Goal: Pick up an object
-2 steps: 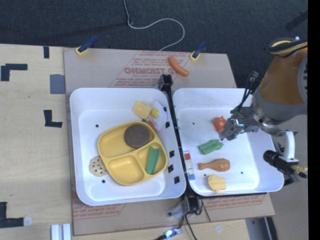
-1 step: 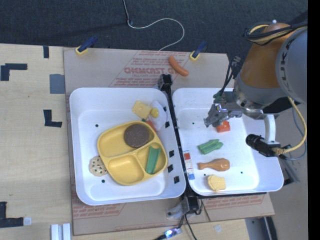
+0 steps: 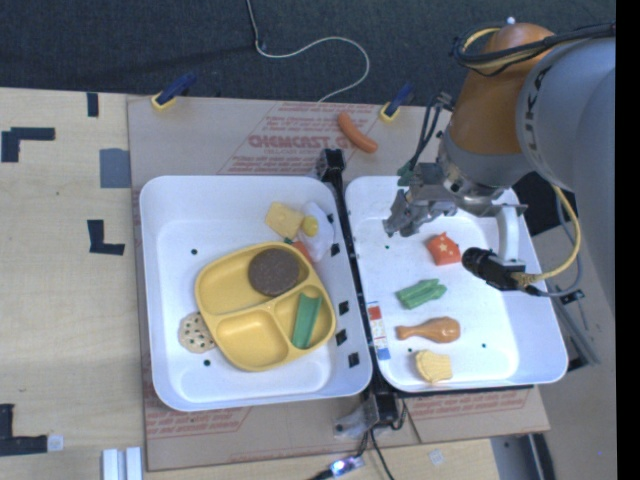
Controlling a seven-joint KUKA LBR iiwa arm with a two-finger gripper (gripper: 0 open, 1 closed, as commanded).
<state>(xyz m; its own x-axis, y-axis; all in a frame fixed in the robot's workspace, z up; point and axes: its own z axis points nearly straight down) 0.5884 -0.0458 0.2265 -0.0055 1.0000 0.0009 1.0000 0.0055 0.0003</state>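
My gripper (image 3: 400, 223) hangs over the upper left part of the right bin (image 3: 530, 353), fingers pointing down, with nothing visible between them. Just right of it lies a small red-orange piece (image 3: 443, 249). Lower in the same bin lie a green pea pod (image 3: 420, 293), a brown chicken drumstick (image 3: 430, 330) and a yellow ridged chip (image 3: 433, 366).
The left bin (image 3: 170, 268) holds a yellow divided plate (image 3: 225, 288) with a brown patty (image 3: 273, 270) and a green pickle (image 3: 306, 320), a yellow corn piece (image 3: 288, 220) and a cookie (image 3: 195, 333). A hot dog (image 3: 357, 132) lies on the cardboard behind the bins.
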